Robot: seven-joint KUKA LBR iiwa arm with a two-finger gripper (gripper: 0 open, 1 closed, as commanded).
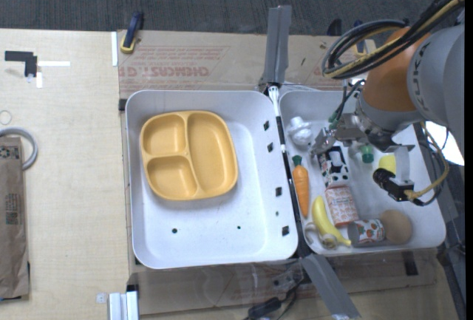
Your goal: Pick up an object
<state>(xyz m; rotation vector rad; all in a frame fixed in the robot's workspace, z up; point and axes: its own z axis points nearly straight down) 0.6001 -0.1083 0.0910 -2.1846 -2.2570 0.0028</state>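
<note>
The cardboard sheet (222,60) behind the two bins carries red printed lettering. The lettering is upside down in the camera view and is too faint to read with certainty. The brown paper bag (13,222) at the left edge of the table bears small dark print, too small to read. Labels on the packages (341,204) in the right bin are illegible.

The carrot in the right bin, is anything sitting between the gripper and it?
Nothing visible lies on the carrot. The gripper hangs up and right of it, with bare bin floor between. A banana lies just below, a carton to its right.
</note>
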